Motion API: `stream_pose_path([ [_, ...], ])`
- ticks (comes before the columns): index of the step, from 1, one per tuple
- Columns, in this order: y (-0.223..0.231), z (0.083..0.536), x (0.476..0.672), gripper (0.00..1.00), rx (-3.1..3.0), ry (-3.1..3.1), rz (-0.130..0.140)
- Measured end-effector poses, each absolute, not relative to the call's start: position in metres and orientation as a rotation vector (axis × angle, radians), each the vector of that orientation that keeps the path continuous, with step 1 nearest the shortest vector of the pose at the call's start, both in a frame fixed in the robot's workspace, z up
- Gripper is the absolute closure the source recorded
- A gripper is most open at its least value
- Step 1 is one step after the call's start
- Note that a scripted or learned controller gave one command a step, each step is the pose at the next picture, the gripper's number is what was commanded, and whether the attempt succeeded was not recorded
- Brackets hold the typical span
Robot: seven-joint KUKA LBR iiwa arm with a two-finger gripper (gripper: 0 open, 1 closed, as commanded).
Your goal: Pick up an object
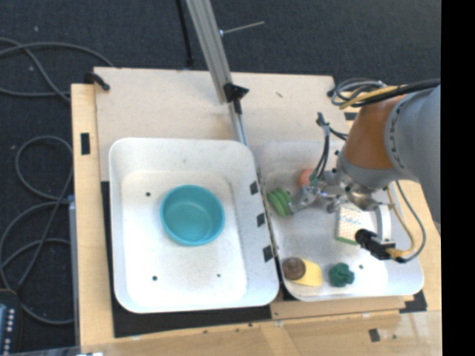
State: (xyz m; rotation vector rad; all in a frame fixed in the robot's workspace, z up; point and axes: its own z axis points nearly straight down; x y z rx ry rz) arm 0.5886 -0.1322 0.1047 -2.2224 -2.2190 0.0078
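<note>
1. Here the arm [386, 136] reaches in from the right of the frame and bends down over the right bin [401, 280], its orange band above the wrist.
2. The pincer [315, 195] sits low in the upper-middle part of that bin, pointing toward the frame's left; whether it is apart or together I cannot tell, and nothing is seen clamped in it.
3. Just left of it lies a green piece [280, 201], close to the bin's left wall, and just above it an orange ball [306, 176], partly hidden behind cables. Either looks like the likely target, since both lie right beside the pincer.
4. A white card [349, 225] with coloured print lies under the wrist, right of centre in the bin.
5. Along the bin's lower edge sit three more things: a brown knob [292, 267] touching a yellow block [311, 275], and, a little apart to the right, a dark green lump [341, 274]. They are well apart from the pincer, so they seem not to be in play now.
6. The left bin [133, 273] holds a teal bowl [193, 213] near its middle, upright and open upward, far from the arm.
7. Both bins rest side by side on the desk [148, 106], so a lifted object could presumably cross over.
8. Judged from this, the pick is not yet made.
</note>
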Motion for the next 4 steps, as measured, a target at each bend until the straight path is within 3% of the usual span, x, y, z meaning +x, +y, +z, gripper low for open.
stream_pose_path([
  [1,-0.132,0.119,0.590,1.00,-2.229,-2.217,-0.002],
  [3,-0.146,0.240,0.598,1.00,-2.223,-2.230,-0.007],
  [4,-0.147,0.275,0.599,1.00,-2.221,-2.228,-0.006],
])
